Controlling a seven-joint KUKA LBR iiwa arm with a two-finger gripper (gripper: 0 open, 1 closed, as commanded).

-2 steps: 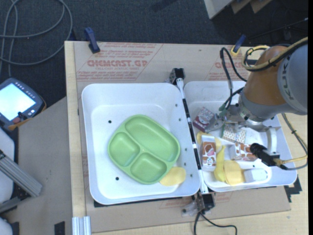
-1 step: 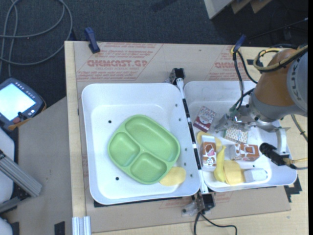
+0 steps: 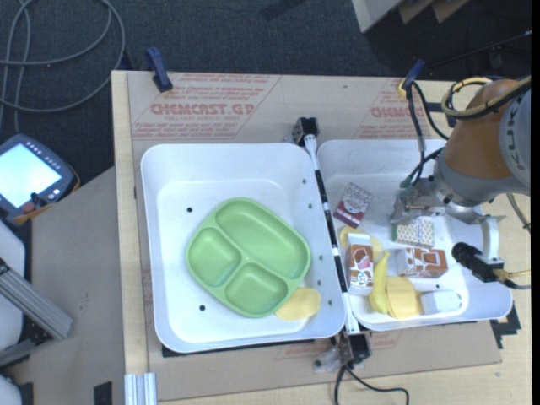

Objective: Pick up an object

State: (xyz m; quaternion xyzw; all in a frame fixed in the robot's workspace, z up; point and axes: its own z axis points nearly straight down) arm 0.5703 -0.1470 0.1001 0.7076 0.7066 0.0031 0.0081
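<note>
Nearest thing: a small patterned packet (image 3: 415, 230) is seen in the right bin, lying flat directly under the gripper and partly covered by it
Gripper: the gripper (image 3: 411, 202) is placed low over the far middle of the right bin (image 3: 371, 152), just above the packet's far edge
Fingers: whether they are spread or closed cannot be told, and nothing is seen held between them
Key relation: the packet is judged to lie just toward the near rim from the fingertips, so a short drop with a slight shift toward the near side would be called for
Long axis: the packet looks roughly square, so no clear long axis is given
Neighbours: 1 brown-and-white carton (image 3: 423, 262) is found just beside the packet on its near side; 1 red-and-white pouch (image 3: 354, 204) lies apart toward the divider
Further pile: 1 small carton (image 3: 360, 266), 1 banana (image 3: 380, 281) and 1 yellow block (image 3: 402, 299) are crowded near the front rim
Risk: the carton beside the packet could be nudged or caught with it, as judged from the tight spacing
Left bin: 1 green divided plate (image 3: 247, 256) and 1 pale yellow piece (image 3: 299, 304) are held in the left bin (image 3: 228, 154), well apart from the gripper
Arm: the arm (image 3: 485, 146) is seen reaching in from the right side of the view
</note>
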